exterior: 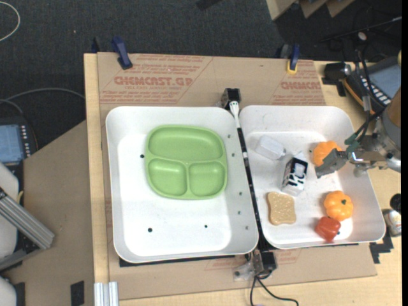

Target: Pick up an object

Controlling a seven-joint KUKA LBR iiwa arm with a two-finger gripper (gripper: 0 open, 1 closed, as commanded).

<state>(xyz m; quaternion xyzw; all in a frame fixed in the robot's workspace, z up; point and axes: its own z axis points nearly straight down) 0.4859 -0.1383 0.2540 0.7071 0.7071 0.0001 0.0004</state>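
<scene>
Two white bins sit side by side. The left bin (pixel 127 190) holds one green divided plate (pixel 186 162). The right bin (pixel 280 116) holds six items: one pale translucent block (pixel 270 148), one black-and-white box (pixel 295 173), one toast slice (pixel 281 208), one red pepper (pixel 327 228) and two orange pumpkins, one (pixel 338 204) near the pepper, the other (pixel 323 151) at the gripper (pixel 331 162). The arm enters from the right, low over the bin's right side. The upper pumpkin lies just beside the dark fingers; whether they are spread or closed cannot be told.
</scene>
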